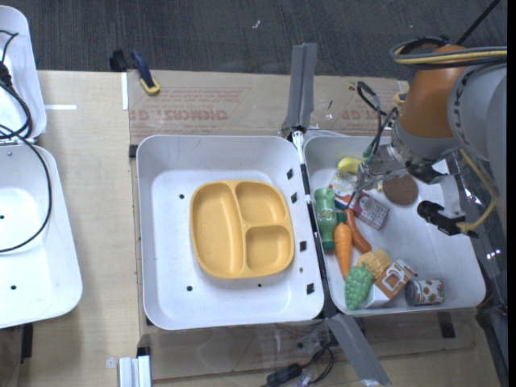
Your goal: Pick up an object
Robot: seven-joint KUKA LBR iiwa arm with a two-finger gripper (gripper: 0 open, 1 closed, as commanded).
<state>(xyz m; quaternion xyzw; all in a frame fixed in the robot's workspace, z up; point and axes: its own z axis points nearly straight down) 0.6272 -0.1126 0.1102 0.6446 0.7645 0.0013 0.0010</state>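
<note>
The right bin (451, 252) holds a heap of toy food: a yellow piece (348, 166), a green bottle (325, 214), a carrot (343, 250), a corn cob (375, 260), a green knobbly piece (359, 287), a small carton (395, 279), a can (425, 291), a silver packet (372, 212) and a brown disc (400, 189). My gripper (372, 176) hangs low over the back left of this bin, between the yellow piece and the brown disc, just above the packet. The grey arm with its orange band (431, 95) hides its upper part.
A yellow divided plate (242, 228) lies in the left bin (161, 240). A grey post (301, 87) stands behind the wall between the bins. Cables (371, 99) trail by the arm. A white tray (32, 240) with a black cable sits far left.
</note>
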